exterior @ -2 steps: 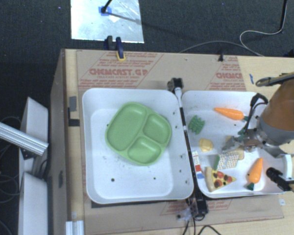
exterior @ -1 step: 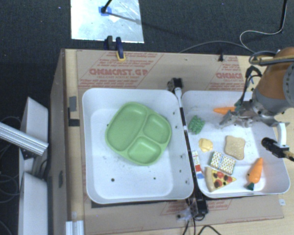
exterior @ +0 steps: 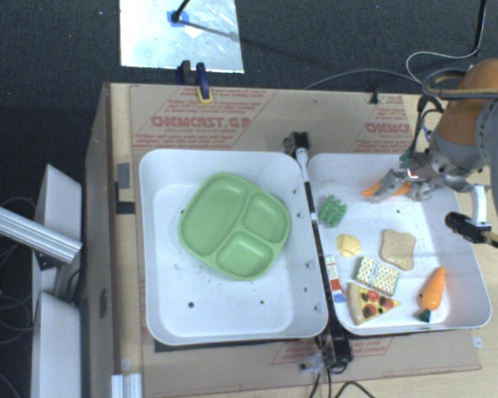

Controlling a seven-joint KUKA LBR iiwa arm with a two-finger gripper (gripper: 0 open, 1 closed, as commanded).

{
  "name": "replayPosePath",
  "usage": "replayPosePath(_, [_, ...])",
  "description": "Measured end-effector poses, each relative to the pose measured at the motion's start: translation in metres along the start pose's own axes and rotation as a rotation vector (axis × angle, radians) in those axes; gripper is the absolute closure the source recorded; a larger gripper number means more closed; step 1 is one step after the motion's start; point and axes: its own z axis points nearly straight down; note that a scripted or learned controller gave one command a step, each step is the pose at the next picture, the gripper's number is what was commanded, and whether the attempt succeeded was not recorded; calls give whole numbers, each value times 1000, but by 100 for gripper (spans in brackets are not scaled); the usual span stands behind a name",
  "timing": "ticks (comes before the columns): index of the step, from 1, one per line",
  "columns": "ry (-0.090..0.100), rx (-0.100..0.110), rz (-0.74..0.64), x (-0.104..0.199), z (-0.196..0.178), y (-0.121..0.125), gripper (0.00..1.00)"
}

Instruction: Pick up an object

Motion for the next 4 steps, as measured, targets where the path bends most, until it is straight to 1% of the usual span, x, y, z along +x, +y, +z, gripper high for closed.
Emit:
replayPosePath(1, [-7, -1, -3, -3, -11, 0, 100])
replayPosePath(2, [-7, -4, -4, -2, -11, 0, 0])
replayPosePath(3, [-5, 9, -1, 9, 1, 4, 0])
replayPosePath(4, [-5, 6, -2, 27, 2, 5, 0])
